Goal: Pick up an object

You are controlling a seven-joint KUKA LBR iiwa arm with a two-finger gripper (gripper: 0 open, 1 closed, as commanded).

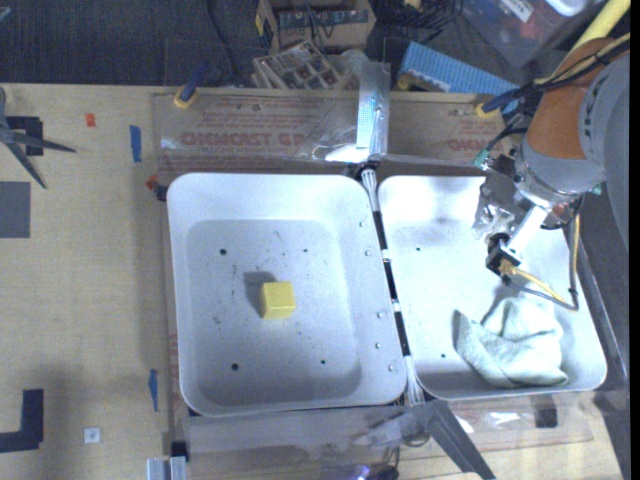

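Seen from above, a crumpled pale cloth (515, 343) lies in the right bin (432, 303), at its near right corner. The gripper (493, 215) hangs over the same bin just beyond the cloth, apart from it; whether it is parted or closed I cannot tell. A yellow block (278, 300) sits well left of the cloth, in the left bin (320, 368).

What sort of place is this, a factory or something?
Probably a robotics lab or workshop: a robot arm reaches over a wooden bench with two white bins, the left bin holding a yellow block, the right bin a pale cloth; loose cables and boxes clutter the back.
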